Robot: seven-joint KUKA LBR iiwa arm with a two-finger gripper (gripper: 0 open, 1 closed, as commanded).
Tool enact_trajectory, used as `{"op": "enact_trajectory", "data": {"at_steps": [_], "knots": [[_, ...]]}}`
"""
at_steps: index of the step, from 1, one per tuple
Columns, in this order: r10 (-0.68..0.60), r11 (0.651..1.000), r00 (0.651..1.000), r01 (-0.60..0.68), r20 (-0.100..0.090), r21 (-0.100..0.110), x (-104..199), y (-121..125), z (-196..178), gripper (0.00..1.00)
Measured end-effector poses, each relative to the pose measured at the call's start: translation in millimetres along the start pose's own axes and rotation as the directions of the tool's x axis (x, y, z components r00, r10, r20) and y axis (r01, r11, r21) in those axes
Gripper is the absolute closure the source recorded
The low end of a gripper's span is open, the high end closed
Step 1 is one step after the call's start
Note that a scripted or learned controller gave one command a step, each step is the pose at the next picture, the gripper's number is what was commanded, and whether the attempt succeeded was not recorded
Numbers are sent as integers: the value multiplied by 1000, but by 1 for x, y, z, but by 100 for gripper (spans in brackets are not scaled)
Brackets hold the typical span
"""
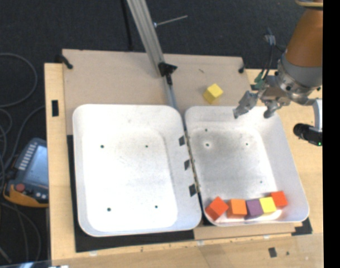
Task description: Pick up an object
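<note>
Several small blocks lie in a row along the near edge of the right bin point(287, 166): an orange-red block point(217, 207), an orange block point(237, 206), a purple block point(253, 207), a yellow block point(267, 205) and another orange-red block point(279, 199). A separate yellow block point(212, 92) rests on the bench behind the bins. My gripper point(253, 108) hangs over the far edge of the right bin, well away from the row of blocks. Its two fingers are spread apart, open, with nothing between them.
The left bin point(125, 166) sits beside the right one, joined by small clips. A slanted aluminium post point(147, 32) rises from behind the bins. Cables and a teach pendant point(30, 169) lie on the floor at left.
</note>
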State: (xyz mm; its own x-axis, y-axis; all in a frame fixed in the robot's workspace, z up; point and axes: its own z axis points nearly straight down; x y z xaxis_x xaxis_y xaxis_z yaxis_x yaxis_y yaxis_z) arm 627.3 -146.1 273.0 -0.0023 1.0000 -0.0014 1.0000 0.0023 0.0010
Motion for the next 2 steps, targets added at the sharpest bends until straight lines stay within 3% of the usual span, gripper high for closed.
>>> {"op": "enact_trajectory", "data": {"at_steps": [1,2], "knots": [[-6,1000,1000,6,-4,1,128,-5,0,0],[-7,1000,1000,7,-3,8,244,-60,79,0]]}}
